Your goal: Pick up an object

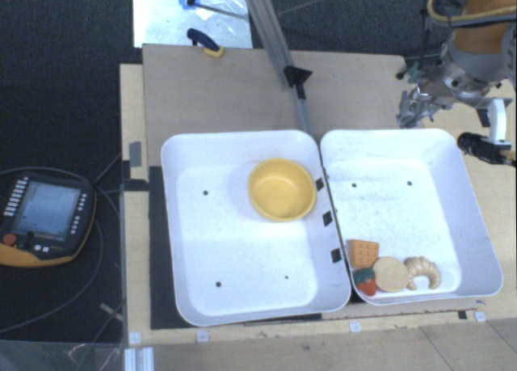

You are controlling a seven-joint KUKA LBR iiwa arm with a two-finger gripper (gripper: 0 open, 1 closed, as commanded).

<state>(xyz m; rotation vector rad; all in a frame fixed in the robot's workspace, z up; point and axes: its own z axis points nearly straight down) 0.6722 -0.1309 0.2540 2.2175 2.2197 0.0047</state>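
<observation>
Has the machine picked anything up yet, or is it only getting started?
Only getting started, it seems. Nothing looks done: the yellow bowl sits in the left bin, and the waffle, round biscuit and croissant lie in the right bin's near corner. The gripper hangs above that bin's far rim, away from them. Reaching and grasping remain.

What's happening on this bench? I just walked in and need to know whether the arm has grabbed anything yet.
Not yet, as far as the view shows. The gripper hangs above the far rim of the right bin, away from the toy food clustered in that bin's near corner: a waffle, a round biscuit, a croissant and a small red piece. A yellow bowl sits in the left bin. Nothing is visible between the fingers.
</observation>
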